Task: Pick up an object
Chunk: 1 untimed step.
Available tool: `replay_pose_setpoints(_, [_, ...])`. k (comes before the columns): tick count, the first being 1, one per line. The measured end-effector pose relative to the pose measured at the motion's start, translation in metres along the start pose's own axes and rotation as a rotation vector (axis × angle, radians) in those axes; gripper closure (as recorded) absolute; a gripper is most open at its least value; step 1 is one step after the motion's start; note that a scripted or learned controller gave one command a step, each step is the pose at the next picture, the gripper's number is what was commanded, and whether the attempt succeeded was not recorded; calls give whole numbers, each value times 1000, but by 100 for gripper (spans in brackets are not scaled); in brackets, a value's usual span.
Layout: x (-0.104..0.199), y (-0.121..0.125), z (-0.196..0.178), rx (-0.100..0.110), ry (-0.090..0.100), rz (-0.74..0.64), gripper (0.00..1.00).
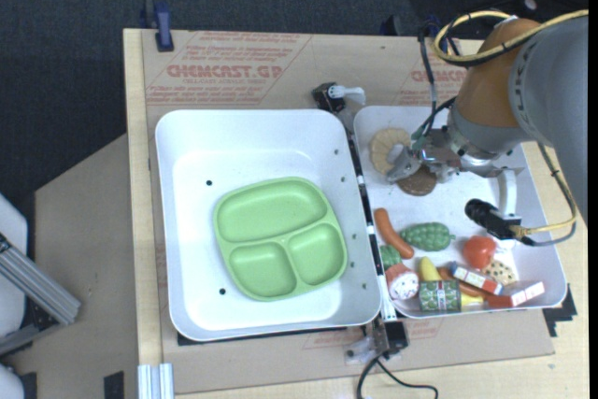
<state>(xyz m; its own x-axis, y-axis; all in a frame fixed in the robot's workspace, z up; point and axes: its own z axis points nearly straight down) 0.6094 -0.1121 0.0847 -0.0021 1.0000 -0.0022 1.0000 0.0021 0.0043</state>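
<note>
Gripper [408,165] low in right bin [553,249], over brown round cookie [418,183], tan cookie [387,146] just beside. Fingers state: cannot tell. Nothing lifted yet; grasp and lift left. Other toys cluster at bin's near end: sausage [393,234], tomato [479,251].

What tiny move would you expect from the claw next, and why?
Probably a slight drop straight down. The claw hangs low at the far end of the right bin, over a brown disc beside a tan cookie.

Glossy, seemingly plastic green tray [278,237], white bins [177,201]
</note>
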Motion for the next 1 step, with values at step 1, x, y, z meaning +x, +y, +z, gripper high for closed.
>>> replay_pose_setpoints(1, [14,4,0,2,1,1,0])
